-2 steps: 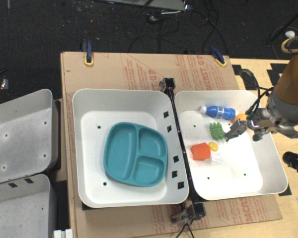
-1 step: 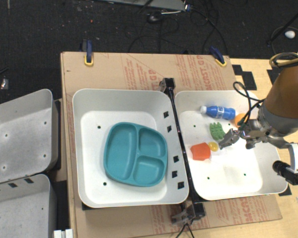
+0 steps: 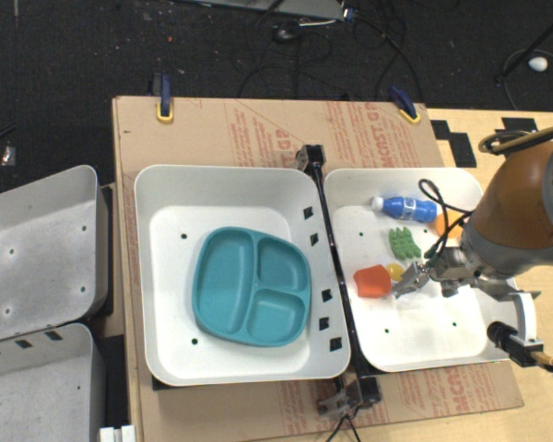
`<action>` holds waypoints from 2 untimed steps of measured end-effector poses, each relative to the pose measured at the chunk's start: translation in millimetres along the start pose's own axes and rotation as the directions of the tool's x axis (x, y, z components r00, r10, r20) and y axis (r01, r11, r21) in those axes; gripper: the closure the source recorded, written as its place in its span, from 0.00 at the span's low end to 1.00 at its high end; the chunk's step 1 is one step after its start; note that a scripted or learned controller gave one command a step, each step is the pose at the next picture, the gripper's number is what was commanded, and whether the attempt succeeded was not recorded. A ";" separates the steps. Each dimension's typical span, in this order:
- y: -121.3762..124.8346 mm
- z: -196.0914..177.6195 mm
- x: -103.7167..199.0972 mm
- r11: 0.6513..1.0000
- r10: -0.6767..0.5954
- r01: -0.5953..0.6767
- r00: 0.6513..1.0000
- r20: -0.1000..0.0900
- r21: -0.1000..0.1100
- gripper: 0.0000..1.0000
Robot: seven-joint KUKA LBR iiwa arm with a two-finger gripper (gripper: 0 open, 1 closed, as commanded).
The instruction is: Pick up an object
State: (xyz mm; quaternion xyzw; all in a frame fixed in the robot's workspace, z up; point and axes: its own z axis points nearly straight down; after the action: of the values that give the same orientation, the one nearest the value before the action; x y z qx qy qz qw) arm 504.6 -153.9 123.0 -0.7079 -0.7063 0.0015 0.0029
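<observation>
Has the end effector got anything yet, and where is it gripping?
Cannot be told. The end effector sits low in the right bin, beside the orange block and a small yellow piece, but no object shows in its grip.

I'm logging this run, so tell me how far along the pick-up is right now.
Done: the claw has reached into the right-hand white bin. In hand: it sits low beside the small orange-red block, with nothing visibly between its fingers. Left: gripping and lifting an object. The blue and white bottle, green ridged toy and teal divided plate lie untouched.
</observation>
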 end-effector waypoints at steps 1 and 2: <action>1.8 -13.3 -0.4 1.000 0.001 -0.001 1.000 0.002 -0.006 1.00; 11.5 -61.2 -2.9 1.000 -0.005 0.005 1.000 0.004 -0.011 1.00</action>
State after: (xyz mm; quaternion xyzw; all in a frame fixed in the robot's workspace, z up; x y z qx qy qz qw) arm 516.5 -157.0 184.1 -0.7062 -0.7080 -0.0011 -0.0025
